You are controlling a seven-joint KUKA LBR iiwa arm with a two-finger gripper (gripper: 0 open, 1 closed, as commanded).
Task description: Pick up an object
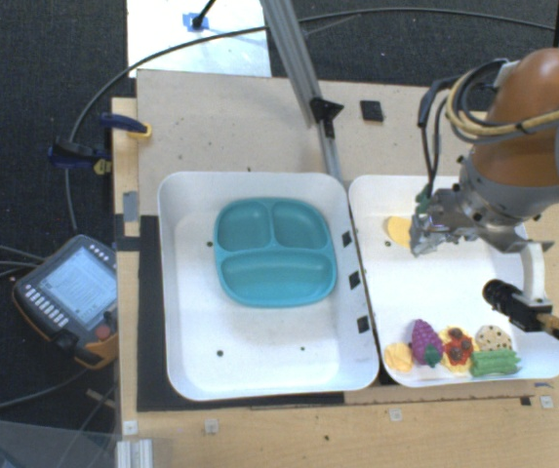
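My gripper (425, 243) hangs over the upper left part of the right bin (396, 310), just right of a small yellow piece (398, 229) lying on the bin floor. Along the bin's front edge lie toy foods: a yellow piece (397, 357), purple grapes (424, 341), a pizza slice (456, 347), a cookie (494, 337) and a green pod (495, 362). Nothing shows between the gripper's tips.
The left bin (191, 349) holds a teal divided plate (275, 252). A metal pole (294, 47) slants over the bench behind the bins. A teach pendant (69, 295) lies off the bench at left. The arm's orange band (538, 96) looms above the right bin.
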